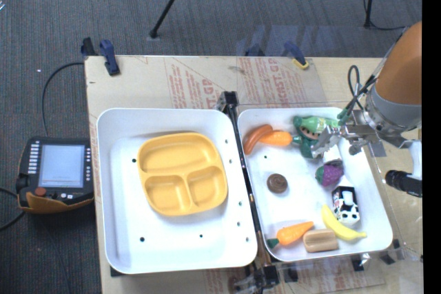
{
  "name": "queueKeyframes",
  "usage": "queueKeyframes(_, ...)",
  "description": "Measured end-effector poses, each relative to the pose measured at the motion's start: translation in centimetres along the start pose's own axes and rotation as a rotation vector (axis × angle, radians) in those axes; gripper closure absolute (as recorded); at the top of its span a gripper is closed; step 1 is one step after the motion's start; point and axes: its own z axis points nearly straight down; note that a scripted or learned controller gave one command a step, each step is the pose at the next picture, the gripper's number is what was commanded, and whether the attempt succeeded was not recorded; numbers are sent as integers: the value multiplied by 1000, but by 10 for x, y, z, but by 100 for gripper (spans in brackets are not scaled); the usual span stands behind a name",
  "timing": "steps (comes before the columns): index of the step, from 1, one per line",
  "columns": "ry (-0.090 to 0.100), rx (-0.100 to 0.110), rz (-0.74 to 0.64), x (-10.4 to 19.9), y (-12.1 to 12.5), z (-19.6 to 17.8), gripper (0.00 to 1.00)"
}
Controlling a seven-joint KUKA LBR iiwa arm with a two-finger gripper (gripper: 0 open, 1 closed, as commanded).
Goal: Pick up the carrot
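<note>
Clearly, your target sat in the right bin (383, 217), which carried all the loose toys, while the left bin (110, 148) held a yellow divided plate (183, 171). The split made sense: one bin served as the picking side and the other looked kept for receiving things.

You would have found the carrot (295, 232) near the front edge of the right bin, lying flat and slightly tilted, with its thick end and green top toward the divider between the bins. It was short, stubby and bright orange, tapering to the right. Its tip lay just beside a tan block (320, 240), and a banana (342, 225) curved close by to the right, so that side was crowded, while the side facing the bin's middle looked freer.

Note a second orange piece (278, 139) at the back of that bin, beside a reddish sausage shape (255, 137). It showed no green top, so I judged it the less likely carrot.

Your gripper (331, 138) hung over the back right of the bin, near a green toy (310, 127) and above a purple bunch of grapes (330, 173), well apart from the carrot. Whether it was open or closed, I could not tell from this slant. Nothing showed in its grasp, so I judged the pick not yet begun, with a reach toward the front still ahead of you
</note>
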Motion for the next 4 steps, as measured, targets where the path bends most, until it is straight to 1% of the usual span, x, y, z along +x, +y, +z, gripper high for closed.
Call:
queueKeyframes(1,1,2,341,34,42,131,0)
queueKeyframes(2,1,5,492,65,74,131,0)
queueKeyframes(3,-1,7,484,65,75,121,100)
queueKeyframes(4,-1,8,483,66,75,121,0)
